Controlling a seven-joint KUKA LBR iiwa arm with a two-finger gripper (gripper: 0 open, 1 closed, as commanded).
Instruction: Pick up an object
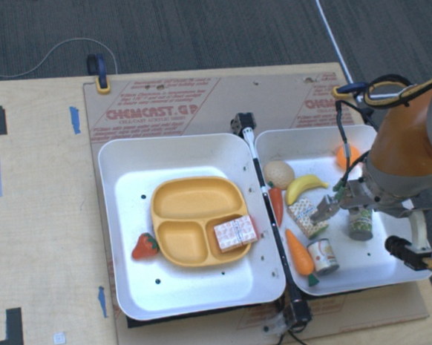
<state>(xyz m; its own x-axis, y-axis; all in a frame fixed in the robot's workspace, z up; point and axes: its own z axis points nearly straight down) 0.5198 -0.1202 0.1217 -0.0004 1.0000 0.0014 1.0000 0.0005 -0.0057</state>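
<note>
Two white bins are seen side by side on the counter, which is covered partly by a cardboard sheet.

In the left bin a yellow tray with three compartments is placed. A small pink box is lying in the lower right compartment of the tray. A strawberry is seen just beside the tray, at its left edge.

In the right bin several things are gathered. An egg is near the upper left corner, and a banana is just beside it. A long carrot is lying along the left wall, and a second carrot is lower, touching a small can. A speckled packet is between the banana and the can. A green jar stands to the right, and an orange is partly hidden behind the arm.

The gripper is lowered into the right bin, at the right edge of the packet. It cannot be told whether the fingers are released or clenched, as they are too small and dark. Nothing is seen clearly between them.
</note>
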